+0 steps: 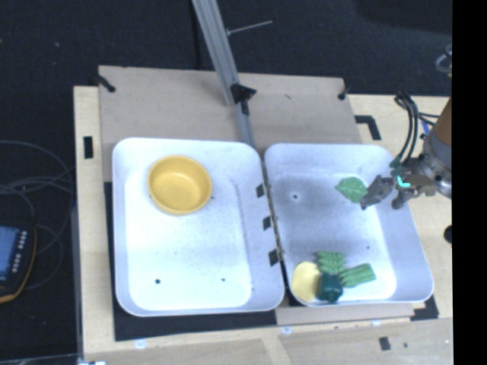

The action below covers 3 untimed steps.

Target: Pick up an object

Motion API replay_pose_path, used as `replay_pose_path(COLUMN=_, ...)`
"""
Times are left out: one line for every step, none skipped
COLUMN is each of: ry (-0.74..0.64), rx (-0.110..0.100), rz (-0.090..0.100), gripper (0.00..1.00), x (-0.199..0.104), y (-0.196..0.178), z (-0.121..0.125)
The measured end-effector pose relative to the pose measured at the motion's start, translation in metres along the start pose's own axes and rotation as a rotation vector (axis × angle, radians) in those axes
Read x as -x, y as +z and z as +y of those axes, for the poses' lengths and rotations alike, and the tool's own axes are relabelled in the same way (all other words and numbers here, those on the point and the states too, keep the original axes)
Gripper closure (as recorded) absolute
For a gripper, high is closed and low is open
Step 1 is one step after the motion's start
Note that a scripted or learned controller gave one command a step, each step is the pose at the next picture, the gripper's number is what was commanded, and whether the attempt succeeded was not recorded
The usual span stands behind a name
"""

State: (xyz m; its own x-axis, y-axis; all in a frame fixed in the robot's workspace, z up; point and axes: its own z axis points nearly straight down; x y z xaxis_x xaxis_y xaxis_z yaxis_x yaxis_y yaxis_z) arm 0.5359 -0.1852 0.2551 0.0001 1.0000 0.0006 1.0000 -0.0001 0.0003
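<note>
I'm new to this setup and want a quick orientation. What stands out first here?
A yellow bowl sits alone near the far end of the left bin. In the right bin, a small pile of green and yellow toys crowds the near edge, while the end effector hovers beside a pale green piece near the far right side.

Two white bins (pixel 129 226); one yellow bowl (pixel 179 184); five small objects (pixel 351 188).

arm (pixel 440 139): cut off at right edge, only wrist end seen | gripper (pixel 386 195): small and blurred, finger gap unreadable | green piece (pixel 351 188): contact with fingers not resolvable | pile at near edge of right bin (pixel 403 226): yellow item (pixel 305 280) partly under dark teal item (pixel 330 287), shapes unclear | handheld screen (pixel 11 261): cropped at left edge
</note>
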Motion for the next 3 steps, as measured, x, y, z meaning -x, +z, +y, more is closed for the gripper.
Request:
replay_pose_path(ry=0.000, rx=0.000, rz=0.000, gripper=0.00, x=0.000, y=0.000, z=0.000)
replay_pose_path(ry=0.001, rx=-0.003, rz=-0.001, gripper=0.00, x=0.004, y=0.044, z=-0.006)
replay_pose_path(ry=0.000, rx=-0.005, rz=0.000, gripper=0.00, x=0.004, y=0.104, z=-0.001)
